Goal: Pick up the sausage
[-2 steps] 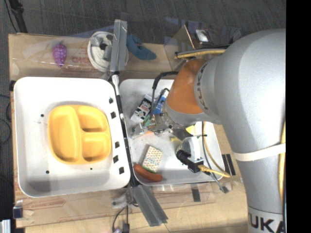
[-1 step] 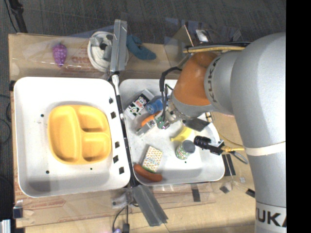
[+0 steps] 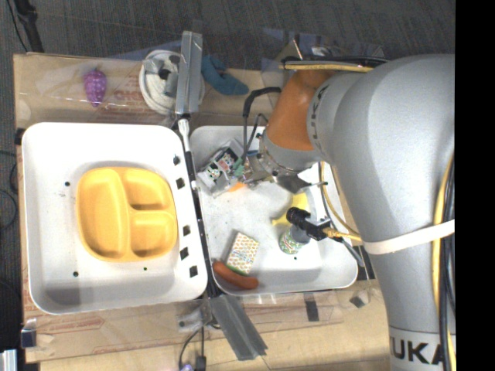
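Tool (image 3: 246,172) sits low over the far-left part of the right bin (image 3: 340,273), hard up against a small grey-and-green gadget (image 3: 220,164). Can't tell if it's spread or closed, too much wrist and cable clutter in the way. Nothing visibly caught in it, so probably not carrying anything.

Sausage (image 3: 235,277) lies way over at the near-left corner of that same bin, tucked along the near wall, well apart from the tool. Touching or just under the edge of a patterned little box (image 3: 243,252), can't quite say which.

Long axis runs roughly along the near wall, left end a bit further from the camera, right end dipping toward the rim. Slight curve to it.

For a decent grab: come in from above, straddle across the short way near the middle, not end to end. Tight spot though, with the wall on one side and the box on the other, so probably worth keeping clear of both. Also a green-topped bottle (image 3: 295,239) close by, plus the yellow tray (image 3: 128,211) in the left bin (image 3: 46,141), irrelevant here.
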Action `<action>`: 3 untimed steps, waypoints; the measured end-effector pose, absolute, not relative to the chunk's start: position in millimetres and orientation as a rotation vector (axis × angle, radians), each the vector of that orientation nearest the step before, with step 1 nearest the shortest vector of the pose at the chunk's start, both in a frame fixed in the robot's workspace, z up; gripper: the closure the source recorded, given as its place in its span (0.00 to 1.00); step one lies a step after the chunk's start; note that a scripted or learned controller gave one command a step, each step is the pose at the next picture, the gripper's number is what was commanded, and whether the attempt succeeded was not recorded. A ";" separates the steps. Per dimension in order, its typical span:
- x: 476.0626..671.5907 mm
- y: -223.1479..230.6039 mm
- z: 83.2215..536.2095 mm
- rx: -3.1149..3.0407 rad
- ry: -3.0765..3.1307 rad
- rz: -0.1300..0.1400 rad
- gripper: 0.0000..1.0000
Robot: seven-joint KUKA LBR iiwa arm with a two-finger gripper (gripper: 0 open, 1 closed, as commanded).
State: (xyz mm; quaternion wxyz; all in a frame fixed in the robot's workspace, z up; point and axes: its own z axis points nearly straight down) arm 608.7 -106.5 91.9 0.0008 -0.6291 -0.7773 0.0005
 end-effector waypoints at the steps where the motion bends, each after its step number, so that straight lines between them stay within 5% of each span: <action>1: 520.7 -102.4 100.9 -2.080 -2.349 0.004 0.00; 2: 585.0 -106.8 90.9 -2.161 -2.275 0.004 0.00; 3: 579.6 -93.3 145.6 -1.839 -2.546 0.001 0.00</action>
